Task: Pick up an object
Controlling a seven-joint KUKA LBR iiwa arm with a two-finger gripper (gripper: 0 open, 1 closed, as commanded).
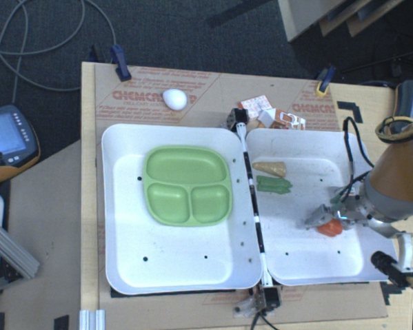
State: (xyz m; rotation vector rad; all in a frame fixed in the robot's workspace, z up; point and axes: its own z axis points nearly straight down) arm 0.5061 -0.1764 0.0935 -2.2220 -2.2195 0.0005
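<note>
Item: small red-orange piece (pixel 331 228), right bin (pixel 305 266), toward its right side, lying on the bin floor just under the hand (pixel 326 219). Shape unclear at this res.; looked like a toy food bit, poss. a tomato or pepper piece. Judged light, prob. hard plastic or rubber, smooth skin, so apt to slip or squirt out of a pinch on the white floor. Not fragile by the look of it. Best hold, in my est.: across its middle, short axis, hand set low so the tips pass below the widest part.

Hand: grey, on the arm w/ orange band (pixel 399 171), down inside right bin, touching or almost touching the red piece. Whether the tips were spread or pressed together could not be told; the piece showed beside and below the metal, not clearly between anything. No hold claimed.

Other stock, same bin: tan wedge (pixel 270 168) near top left, green leafy strip (pixel 273 186) just below it, both well apart from the hand. Both flat and thin, judged harder to lift than the red piece.

Left bin (pixel 119 260): green divided plate (pixel 188 185), three sections, lying flat. Broad, stiff, no easy edge for a narrow pinch.

Worktop (pixel 95 189), behind bins: white egg-like ball (pixel 174 98); small printed packets (pixel 264 112) at the gap betw. bins.
</note>
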